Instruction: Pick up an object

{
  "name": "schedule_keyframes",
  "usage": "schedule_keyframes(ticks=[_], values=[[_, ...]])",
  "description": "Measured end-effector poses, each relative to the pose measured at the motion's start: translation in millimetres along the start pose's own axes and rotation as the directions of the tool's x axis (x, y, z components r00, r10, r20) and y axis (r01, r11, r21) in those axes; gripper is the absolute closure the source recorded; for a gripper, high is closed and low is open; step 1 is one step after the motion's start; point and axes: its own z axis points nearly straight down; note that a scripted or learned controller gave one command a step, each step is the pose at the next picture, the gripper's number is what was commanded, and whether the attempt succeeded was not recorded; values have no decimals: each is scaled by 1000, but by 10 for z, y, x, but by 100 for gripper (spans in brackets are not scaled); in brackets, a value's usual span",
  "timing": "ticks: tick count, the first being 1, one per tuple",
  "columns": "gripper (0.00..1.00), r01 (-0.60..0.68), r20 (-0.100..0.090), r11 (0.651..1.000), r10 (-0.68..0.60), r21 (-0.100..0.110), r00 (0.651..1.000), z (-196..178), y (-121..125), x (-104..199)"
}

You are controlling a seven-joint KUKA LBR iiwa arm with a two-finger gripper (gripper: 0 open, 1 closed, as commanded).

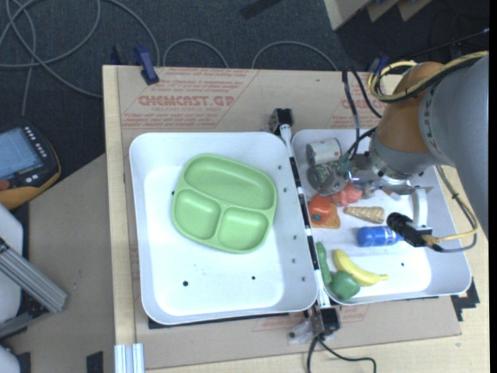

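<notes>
Two white bins (155, 286) are sitting side by side. One green divided plate (224, 203) is lying in the left bin. The gripper (335, 176) is reaching into the right bin, closure impossible to tell, beside one orange toy (324, 210), cone (365, 213), blue bottle (378, 235), and banana (359, 268). It should be centring over a single item, avoiding neighbours.

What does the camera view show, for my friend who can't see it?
A grey and orange robot arm reaches into the right white bin, its gripper low over small toys: a banana, a blue bottle and an orange toy. The left white bin holds a green divided plate.
</notes>
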Motion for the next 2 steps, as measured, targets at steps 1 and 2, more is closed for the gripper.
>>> schedule_keyframes(ticks=[1, 2], values=[[100, 1, 2, 1000, -1, -1, 1000, -102, 1, -8], [100, -1, 0, 1000, 1, -1, 1000, -1236, -743, 459]])
